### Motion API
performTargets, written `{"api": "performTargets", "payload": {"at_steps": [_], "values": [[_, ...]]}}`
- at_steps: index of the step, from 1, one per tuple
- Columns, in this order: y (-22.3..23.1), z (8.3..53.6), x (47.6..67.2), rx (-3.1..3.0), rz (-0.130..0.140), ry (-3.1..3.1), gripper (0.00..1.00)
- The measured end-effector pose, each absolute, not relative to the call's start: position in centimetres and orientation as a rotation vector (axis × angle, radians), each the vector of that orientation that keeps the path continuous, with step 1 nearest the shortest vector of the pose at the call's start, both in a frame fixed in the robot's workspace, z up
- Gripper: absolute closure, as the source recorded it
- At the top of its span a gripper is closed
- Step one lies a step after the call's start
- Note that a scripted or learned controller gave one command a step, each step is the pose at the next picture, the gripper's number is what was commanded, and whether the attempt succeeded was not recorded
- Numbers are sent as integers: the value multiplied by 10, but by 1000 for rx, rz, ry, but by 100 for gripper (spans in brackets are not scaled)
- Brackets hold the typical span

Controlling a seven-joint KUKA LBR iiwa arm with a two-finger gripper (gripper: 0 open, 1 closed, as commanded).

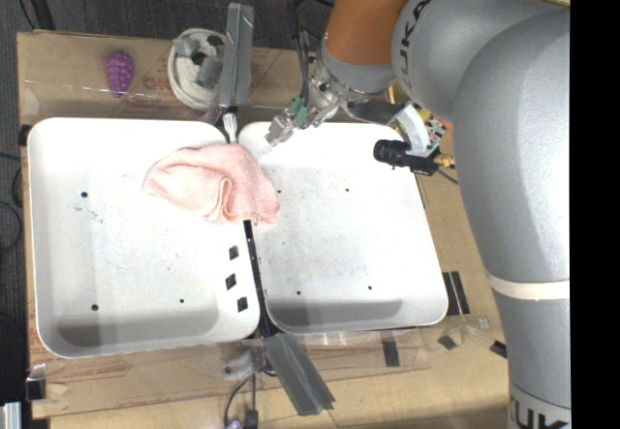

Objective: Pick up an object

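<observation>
A crumpled pink cloth lies in the left bin, its right edge draped over the divider onto the right bin. The arm's jaws hang at the right bin's far left corner, just beside the cloth; they're too small and blurred, so I cannot tell how they stand. A purple object sits on the counter beyond.

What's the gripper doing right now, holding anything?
Gripper: over the far edge of the right bin, beside the pink cloth; nothing visibly held, open or closed cannot be told.
</observation>
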State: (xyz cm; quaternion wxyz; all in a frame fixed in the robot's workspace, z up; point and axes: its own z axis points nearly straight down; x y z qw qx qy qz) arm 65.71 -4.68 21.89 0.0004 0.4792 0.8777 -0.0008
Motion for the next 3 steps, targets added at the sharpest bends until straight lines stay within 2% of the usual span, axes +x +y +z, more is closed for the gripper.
{"api": "performTargets", "payload": {"at_steps": [1, 2, 3], "values": [[-116, 212, 657, 1473, -2, 2773, 100], [-116, 212, 657, 1473, -2, 2773, 0], [-104, 166, 624, 1837, -7, 2554, 0]]}}
